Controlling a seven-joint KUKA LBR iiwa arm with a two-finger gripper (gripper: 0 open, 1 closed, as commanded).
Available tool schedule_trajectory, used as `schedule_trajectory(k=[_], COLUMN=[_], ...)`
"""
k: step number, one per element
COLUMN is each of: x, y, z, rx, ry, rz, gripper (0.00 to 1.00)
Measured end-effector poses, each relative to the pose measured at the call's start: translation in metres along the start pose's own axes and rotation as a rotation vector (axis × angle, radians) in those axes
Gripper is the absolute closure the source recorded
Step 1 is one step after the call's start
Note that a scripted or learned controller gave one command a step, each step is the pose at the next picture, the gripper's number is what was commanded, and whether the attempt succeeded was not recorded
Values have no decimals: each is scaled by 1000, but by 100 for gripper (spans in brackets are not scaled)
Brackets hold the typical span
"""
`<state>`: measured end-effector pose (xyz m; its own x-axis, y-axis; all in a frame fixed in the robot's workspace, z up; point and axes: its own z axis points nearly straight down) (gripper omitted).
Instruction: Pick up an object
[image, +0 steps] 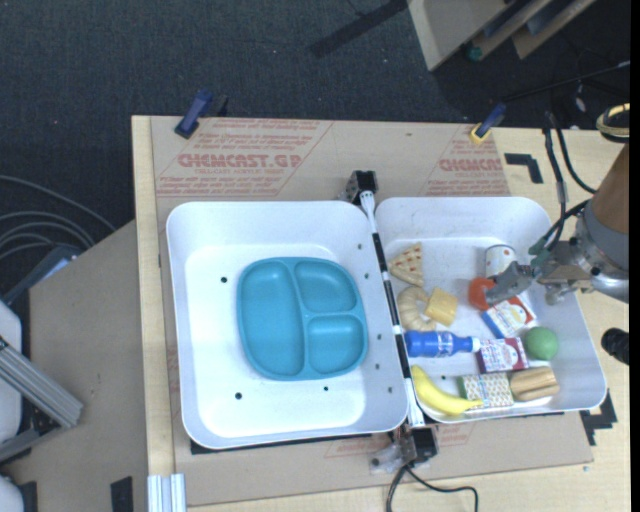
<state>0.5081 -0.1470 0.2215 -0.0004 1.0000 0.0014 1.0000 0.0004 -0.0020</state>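
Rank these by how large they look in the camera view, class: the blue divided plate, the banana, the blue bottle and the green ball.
1. blue divided plate, by far the largest
2. banana
3. blue bottle, close to the banana in length, so this pair is uncertain
4. green ball, the smallest

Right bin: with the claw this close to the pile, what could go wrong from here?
1. The claw is low by a red item and a small packet; it may well pinch two things or neither.
2. The right bin is crowded: the blue bottle, banana and green ball lie close, so a sweep could knock them.
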Motion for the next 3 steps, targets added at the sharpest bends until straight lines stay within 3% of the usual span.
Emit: schedule_trajectory(k=[1, 2, 3], x=[-40, -17, 48], y=[-12, 38, 71], z=[119, 137, 137], rx=[0, -3, -3], ry=[-1, -1, -1], rz=[1, -2, -2], gripper=[0, 0, 0])
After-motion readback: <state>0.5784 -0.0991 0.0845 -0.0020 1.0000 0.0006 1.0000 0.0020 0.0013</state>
